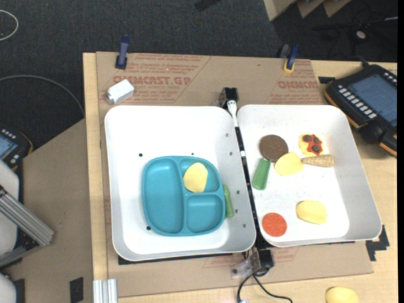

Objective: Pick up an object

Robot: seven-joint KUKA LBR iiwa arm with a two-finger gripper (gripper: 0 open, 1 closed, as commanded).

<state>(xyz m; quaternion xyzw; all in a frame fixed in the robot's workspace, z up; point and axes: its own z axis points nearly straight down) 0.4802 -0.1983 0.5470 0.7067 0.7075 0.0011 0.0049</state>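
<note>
The right bin [353, 169] holds toy foods: a brown round cookie [273, 146], a green stick [261, 173], a yellow piece [288, 165], a tan cone [317, 161], a small pizza piece with red dots [312, 144], a red disc [274, 224] and a yellow lemon-like piece [311, 211]. In the left bin [126, 137] lies a blue divided tray [180, 196] with a yellow piece [196, 177] in its upper right compartment. A green item [228, 202] rests against the tray's right edge.
A black pendant [369, 103] lies at the right edge of the bench. A small white block [120, 91] sits on the cardboard behind the left bin. Two clamps [122, 50] [290, 57] hold the board's far edge. A yellow object [341, 295] lies at the bottom right.
</note>
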